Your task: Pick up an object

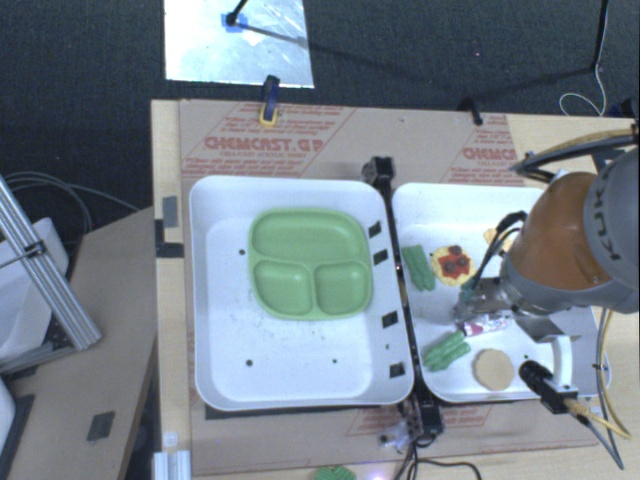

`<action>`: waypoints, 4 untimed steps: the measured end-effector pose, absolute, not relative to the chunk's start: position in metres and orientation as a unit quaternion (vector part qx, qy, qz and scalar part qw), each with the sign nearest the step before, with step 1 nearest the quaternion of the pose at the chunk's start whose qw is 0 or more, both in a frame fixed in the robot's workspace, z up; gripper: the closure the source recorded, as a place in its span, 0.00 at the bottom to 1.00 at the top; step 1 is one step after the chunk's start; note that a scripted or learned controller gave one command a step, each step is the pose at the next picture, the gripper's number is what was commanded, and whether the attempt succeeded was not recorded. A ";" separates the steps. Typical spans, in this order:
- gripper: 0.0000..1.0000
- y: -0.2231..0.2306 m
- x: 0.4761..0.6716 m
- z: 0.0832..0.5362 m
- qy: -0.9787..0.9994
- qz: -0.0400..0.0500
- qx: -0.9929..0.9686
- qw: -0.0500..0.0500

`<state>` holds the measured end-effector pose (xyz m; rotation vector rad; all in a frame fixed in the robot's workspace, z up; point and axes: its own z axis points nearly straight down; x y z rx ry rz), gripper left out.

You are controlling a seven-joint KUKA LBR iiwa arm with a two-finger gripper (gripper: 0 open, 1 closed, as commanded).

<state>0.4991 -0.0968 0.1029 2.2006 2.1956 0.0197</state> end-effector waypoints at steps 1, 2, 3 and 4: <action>1.00 -0.005 0.527 0.189 0.712 0.005 0.702 0.003; 0.00 -0.011 0.525 0.185 0.708 0.001 0.706 0.001; 0.00 -0.065 0.485 0.184 0.705 -0.001 0.709 0.000; 0.00 -0.098 0.556 0.093 0.707 0.000 0.707 0.001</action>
